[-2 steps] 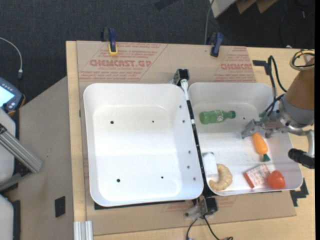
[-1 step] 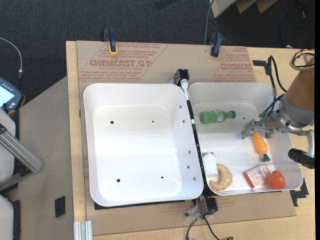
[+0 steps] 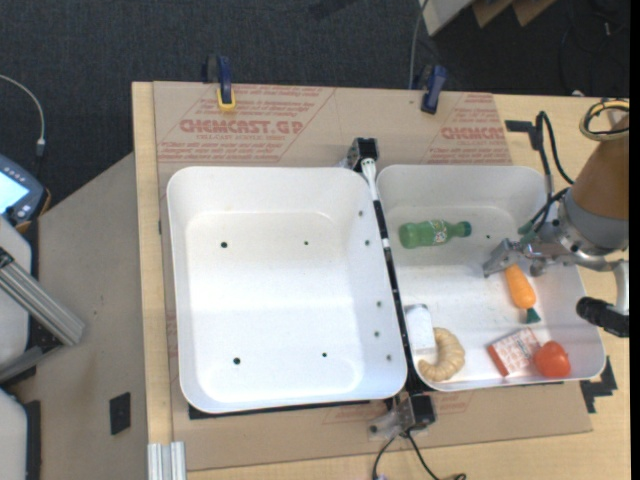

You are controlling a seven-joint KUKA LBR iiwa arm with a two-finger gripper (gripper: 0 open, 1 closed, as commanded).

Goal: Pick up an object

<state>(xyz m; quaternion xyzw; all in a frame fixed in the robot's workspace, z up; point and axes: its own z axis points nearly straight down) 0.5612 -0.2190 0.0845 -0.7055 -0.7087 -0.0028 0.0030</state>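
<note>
Look at the carrot [image 3: 519, 288]: it lies flat in the right bin [image 3: 470, 183], right under the gripper [image 3: 518, 255] and touching close to its tips. You cannot tell if the gripper is spread or pinched, and nothing shows between its tips, so it probably holds nothing yet. The green bottle [image 3: 432, 233] lies to the gripper's left. Below the carrot sit a red tomato [image 3: 552, 359] and a small red-and-white packet [image 3: 514, 352], with a croissant [image 3: 444, 356] further left. The left bin [image 3: 190, 268] sits beside it on the worktop [image 3: 160, 108].
</note>
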